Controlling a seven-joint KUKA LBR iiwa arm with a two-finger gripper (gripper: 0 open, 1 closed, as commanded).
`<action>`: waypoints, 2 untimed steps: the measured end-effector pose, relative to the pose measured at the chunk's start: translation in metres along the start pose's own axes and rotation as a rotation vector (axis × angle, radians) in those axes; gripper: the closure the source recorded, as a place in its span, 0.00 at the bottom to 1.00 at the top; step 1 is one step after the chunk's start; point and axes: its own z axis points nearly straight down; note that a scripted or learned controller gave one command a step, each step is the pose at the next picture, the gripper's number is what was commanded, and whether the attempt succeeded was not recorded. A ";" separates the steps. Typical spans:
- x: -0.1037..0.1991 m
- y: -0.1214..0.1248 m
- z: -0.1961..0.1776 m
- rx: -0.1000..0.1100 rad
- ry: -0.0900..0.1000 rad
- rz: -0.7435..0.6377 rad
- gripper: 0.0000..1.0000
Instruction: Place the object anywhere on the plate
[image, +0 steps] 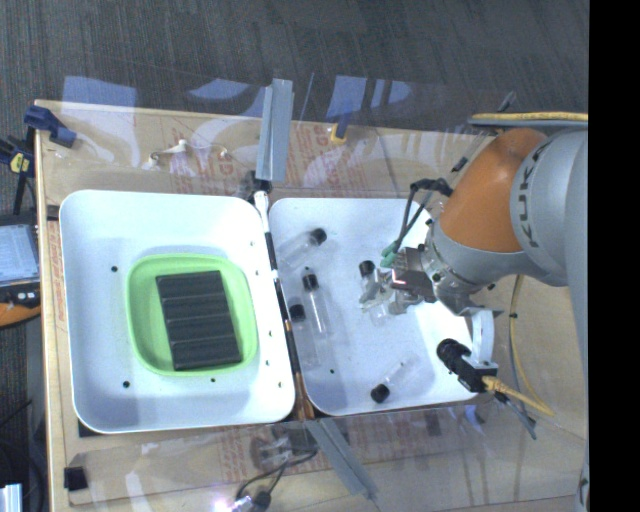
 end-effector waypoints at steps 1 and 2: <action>0.084 -0.031 0.016 0.005 -0.002 -0.106 1.00; 0.137 -0.032 0.019 0.004 0.001 -0.261 1.00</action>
